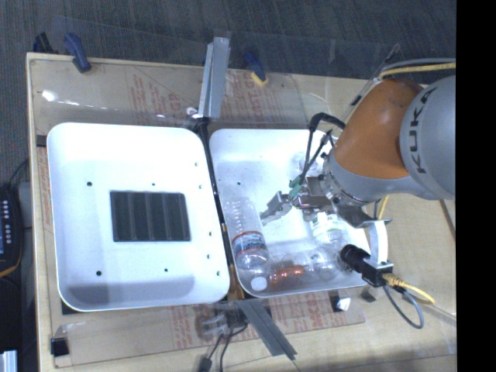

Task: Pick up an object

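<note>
While the arm (pixel 395 142) leans in from the right of the frame, I see my gripper (pixel 280 205) low over the right bin (pixel 232 149), nothing between its tips. How wide it stands I cannot tell. Clear bottles (pixel 249 246) lie along that bin's lower edge; the left bin (pixel 124 149) holds a dark grate (pixel 149 215).

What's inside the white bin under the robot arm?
The right bin holds clear plastic bottles along its near edge. The arm covers the bin's right part, hiding anything beneath.
</note>
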Controlling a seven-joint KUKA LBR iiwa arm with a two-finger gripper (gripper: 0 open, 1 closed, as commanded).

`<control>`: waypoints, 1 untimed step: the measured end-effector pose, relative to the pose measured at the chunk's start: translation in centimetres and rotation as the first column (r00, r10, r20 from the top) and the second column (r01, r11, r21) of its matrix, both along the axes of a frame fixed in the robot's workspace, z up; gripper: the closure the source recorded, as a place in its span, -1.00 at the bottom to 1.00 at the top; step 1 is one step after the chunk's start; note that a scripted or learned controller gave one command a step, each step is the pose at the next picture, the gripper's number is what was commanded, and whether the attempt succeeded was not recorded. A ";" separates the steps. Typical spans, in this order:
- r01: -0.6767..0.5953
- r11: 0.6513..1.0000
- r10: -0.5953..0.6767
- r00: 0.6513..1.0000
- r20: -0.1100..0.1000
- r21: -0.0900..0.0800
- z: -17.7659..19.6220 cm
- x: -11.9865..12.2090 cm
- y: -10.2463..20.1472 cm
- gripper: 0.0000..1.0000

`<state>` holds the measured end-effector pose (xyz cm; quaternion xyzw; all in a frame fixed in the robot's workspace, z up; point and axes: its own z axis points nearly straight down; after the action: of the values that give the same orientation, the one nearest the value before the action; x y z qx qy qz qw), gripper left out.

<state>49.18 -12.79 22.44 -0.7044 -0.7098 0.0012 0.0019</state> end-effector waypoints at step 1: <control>-0.054 0.999 0.054 0.999 0.003 -0.001 -2.2 -1.5 -0.1 -1.00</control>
<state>47.70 -12.93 20.22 -0.6850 -0.7285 0.0006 0.0008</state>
